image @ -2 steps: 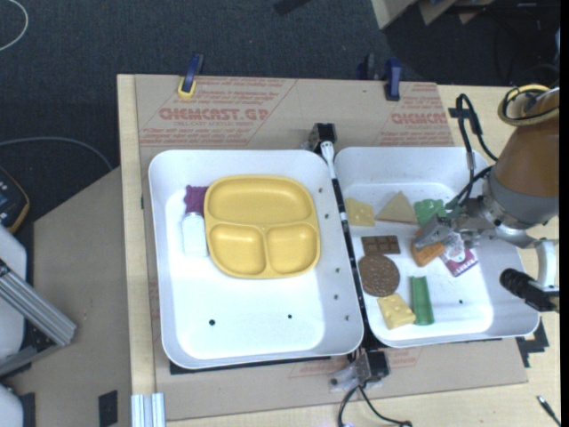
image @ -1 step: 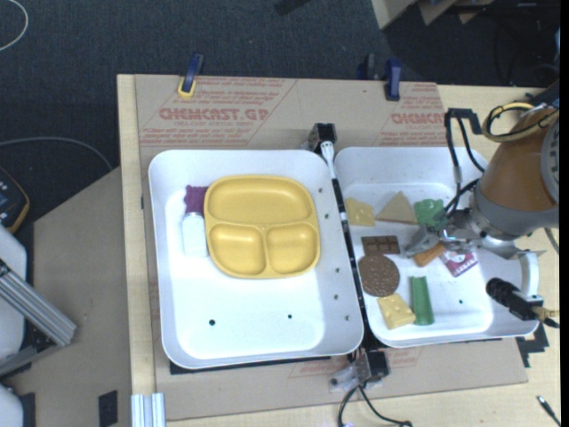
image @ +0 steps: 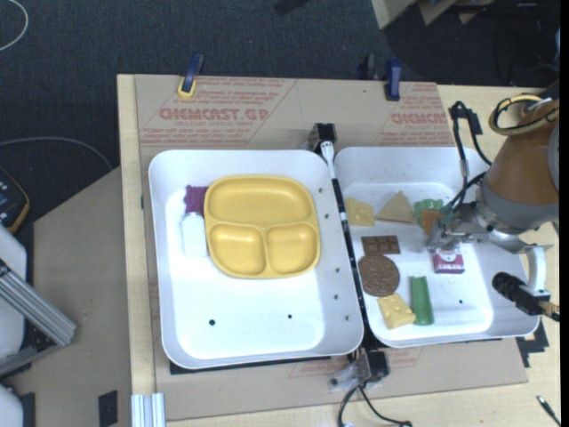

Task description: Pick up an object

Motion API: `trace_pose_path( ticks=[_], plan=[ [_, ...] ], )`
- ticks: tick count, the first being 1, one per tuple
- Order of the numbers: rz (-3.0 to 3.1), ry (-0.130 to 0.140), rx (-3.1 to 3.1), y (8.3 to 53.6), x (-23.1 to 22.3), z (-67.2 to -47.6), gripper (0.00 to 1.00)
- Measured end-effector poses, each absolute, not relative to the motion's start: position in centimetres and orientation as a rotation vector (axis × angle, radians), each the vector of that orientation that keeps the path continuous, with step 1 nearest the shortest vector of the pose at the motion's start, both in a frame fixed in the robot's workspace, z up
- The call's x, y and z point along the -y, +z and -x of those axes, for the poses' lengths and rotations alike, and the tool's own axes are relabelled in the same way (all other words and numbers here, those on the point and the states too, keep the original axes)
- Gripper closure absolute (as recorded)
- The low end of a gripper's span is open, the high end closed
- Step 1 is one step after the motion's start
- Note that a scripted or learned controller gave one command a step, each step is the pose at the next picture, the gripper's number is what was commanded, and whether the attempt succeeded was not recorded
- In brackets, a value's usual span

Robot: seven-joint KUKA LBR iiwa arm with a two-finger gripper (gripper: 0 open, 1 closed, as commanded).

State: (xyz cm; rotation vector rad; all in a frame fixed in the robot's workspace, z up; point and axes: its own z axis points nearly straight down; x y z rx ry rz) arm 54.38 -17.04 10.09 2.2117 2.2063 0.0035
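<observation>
Camera view
Bench: a cardboard-topped bench (image: 267,105) is bearing two white bins side by side, with clamps gripping its far edge.
Left bin: the left bin (image: 249,327) is holding a yellow tray (image: 262,225) with three compartments, lying flat in the bin's upper half.
Purple thing: a purple thing (image: 195,197) is poking out from beside the tray's left edge, touching it.
White bottle: a small white bottle (image: 192,235) is lying just below the purple thing, against the tray's left side.
Right bin: the right bin (image: 400,172) is holding a scatter of toy food.
Cheese: a yellow wedge (image: 360,213) is sitting near the bin's left wall; a tan wedge (image: 396,208) is lying just right of it.
Green toy: a green and orange toy (image: 428,210) is lying right of the tan wedge, next to the gripper.
Chocolate: a brown square (image: 380,245) is resting just above a round brown cookie (image: 380,275).
Yellow block: a yellow block (image: 396,310) is lying below the cookie, with a green stick (image: 420,299) just beside it on the right.
Red packet: a small red and white packet (image: 447,262) is lying directly under the gripper.
Arm: the arm (image: 524,181) is reaching in from the right over the right bin.
Gripper: the gripper (image: 442,236) is hanging just above the red packet, between it and the green toy; cannot tell how its fingers are standing, or whether anything is between them.
</observation>
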Motion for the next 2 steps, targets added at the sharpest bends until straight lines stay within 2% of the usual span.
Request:
trace_pose_path(
  ticks=[2],
  plan=[
    [-2.215, 0.005, -2.217, 21.8, 17.3, -54.6, 1.00]
  ],
)
